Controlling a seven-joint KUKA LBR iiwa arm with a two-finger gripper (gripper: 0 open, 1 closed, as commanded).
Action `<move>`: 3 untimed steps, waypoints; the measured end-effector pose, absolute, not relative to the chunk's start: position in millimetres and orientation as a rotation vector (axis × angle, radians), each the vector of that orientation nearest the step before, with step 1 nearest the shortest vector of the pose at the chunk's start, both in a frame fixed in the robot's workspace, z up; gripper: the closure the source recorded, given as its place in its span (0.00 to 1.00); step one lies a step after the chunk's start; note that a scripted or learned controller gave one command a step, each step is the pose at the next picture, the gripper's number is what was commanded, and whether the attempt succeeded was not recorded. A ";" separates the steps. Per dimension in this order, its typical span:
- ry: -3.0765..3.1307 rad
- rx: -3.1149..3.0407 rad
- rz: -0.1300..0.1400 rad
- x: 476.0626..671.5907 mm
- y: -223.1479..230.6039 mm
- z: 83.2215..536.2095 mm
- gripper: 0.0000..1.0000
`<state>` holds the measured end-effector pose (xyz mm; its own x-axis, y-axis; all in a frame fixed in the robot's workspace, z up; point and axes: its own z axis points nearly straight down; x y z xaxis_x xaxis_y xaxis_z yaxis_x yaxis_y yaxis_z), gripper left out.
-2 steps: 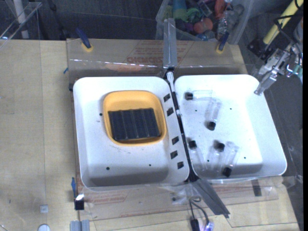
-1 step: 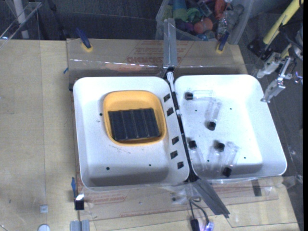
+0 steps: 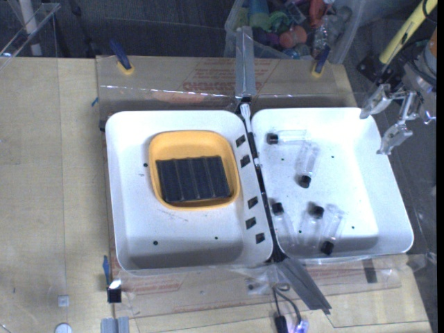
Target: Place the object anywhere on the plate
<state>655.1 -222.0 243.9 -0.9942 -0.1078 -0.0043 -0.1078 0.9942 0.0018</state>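
A yellow plate (image 3: 158,152) sits in the left bin (image 3: 125,186). A dark grey ridged slab (image 3: 193,179) lies flat in the plate's middle. Several clear vials with black caps are scattered in the right bin (image 3: 368,207): one near the back (image 3: 286,137), one in the middle (image 3: 305,164), and a cluster toward the front (image 3: 327,222). My gripper (image 3: 380,125) hovers over the right bin's far right rim. It is open, with nothing between its metal fingers (image 3: 370,105).
A divider with black tabs (image 3: 251,179) runs between the two bins. A clear tub of coloured toys (image 3: 291,9) stands behind the bench. A yellow cable (image 3: 409,19) hangs at the top right.
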 end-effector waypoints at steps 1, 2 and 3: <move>3.035 -0.794 0.004 668.1 -221.6 188.2 0.00; 2.909 -1.158 -0.002 668.8 -221.6 223.0 0.00; 2.680 -1.621 -0.002 668.5 -221.4 218.8 0.00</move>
